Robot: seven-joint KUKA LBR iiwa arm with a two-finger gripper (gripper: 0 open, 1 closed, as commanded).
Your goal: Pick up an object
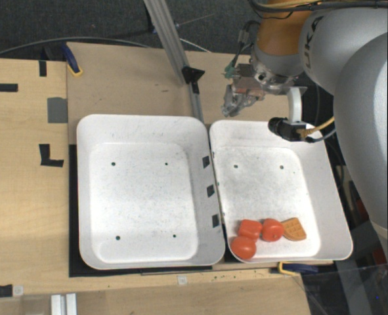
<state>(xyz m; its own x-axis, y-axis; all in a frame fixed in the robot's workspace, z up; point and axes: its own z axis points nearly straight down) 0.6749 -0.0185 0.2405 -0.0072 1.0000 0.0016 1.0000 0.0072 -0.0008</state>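
Observation:
Three red, tomato-like pieces (249, 229) (272, 230) (243, 247) lie clustered at the near edge of the right bin (259, 176). An orange-tan, cracker-like piece (294, 229) rests just right of them. My gripper (233, 106) hangs above the far left corner of the right bin, well away from these objects. Nothing is visible between its fingers, and their spacing is too small and dark to read.
The left bin (141, 189) sits beside the right one, joined by black clips. A slanted metal rail (174, 44) rises behind the bins. A black cable plug (285, 128) hangs over the right bin's far edge. The grey arm fills the upper right.

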